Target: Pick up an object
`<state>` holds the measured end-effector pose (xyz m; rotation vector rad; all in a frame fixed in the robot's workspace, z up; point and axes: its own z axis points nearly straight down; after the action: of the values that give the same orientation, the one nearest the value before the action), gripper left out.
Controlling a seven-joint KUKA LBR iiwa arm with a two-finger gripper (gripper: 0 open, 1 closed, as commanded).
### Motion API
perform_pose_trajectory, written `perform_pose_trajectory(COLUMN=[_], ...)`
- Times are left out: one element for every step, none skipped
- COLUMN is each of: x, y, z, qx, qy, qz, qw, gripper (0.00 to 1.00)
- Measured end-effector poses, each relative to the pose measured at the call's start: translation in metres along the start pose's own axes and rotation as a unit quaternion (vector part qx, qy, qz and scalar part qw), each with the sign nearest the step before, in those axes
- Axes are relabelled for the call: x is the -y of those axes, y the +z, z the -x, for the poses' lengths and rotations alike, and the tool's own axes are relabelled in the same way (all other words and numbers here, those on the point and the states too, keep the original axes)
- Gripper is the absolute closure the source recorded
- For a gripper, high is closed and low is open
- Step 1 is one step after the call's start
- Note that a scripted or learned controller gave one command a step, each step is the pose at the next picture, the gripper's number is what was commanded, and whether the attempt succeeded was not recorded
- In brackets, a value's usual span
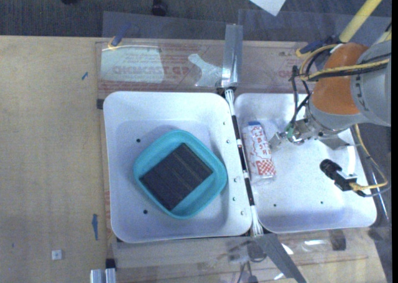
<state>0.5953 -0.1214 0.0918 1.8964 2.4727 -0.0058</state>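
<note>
A teal square bowl with a dark ridged block inside it lies in the left bin. A red-and-white packet lies lengthwise in the right bin, close to its left wall. My gripper hangs over the right bin, just right of the packet's upper end, with the grey wrist and orange band behind it to the upper right. Nothing shows between the fingers.
A black cable end hangs over the right side of the right bin. A metal divider post stands at the back between the bins. Clear plastic sheeting lies behind the left bin. Bare wooden bench spreads to the left.
</note>
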Motion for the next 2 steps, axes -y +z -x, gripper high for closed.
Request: perform_pose_trajectory(x=[0.043, -0.037], y=[-0.065, 0.003], z=[-0.031, 0.009], qx=[-0.008, -0.003], qy=[0.065, 0.098], qz=[-0.004, -0.002], qw=[0.9978, 0.9951], gripper=[0.00, 0.00])
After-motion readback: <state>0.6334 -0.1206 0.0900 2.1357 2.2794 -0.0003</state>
